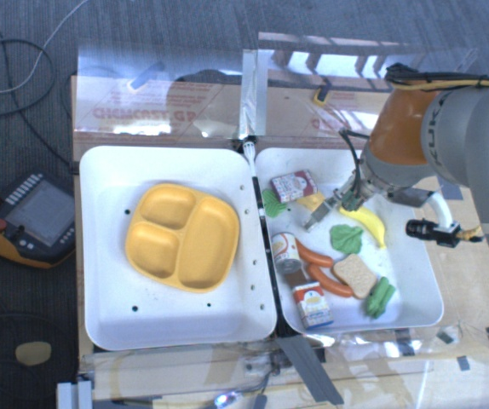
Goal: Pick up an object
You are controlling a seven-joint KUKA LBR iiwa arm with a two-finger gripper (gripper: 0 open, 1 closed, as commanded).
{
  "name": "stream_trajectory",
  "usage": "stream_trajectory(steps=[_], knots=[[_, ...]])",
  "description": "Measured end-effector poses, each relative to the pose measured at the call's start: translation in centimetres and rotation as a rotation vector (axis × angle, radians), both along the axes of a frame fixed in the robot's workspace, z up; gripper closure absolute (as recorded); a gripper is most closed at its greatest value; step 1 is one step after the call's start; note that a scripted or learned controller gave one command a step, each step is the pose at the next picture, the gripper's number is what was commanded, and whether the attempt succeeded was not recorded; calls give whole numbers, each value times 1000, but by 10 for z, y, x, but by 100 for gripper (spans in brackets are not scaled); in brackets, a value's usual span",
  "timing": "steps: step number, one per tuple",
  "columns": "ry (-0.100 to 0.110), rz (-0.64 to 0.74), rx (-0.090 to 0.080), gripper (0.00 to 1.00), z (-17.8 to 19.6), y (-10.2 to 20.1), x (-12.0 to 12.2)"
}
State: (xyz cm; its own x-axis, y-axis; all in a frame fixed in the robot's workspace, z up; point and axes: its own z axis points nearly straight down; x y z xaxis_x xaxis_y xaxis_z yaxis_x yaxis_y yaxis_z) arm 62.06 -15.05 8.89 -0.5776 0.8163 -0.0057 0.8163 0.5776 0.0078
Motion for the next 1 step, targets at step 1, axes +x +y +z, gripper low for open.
stream_trajectory(steps=[1], knots=[[23,24,-3,0,0,6,46]])
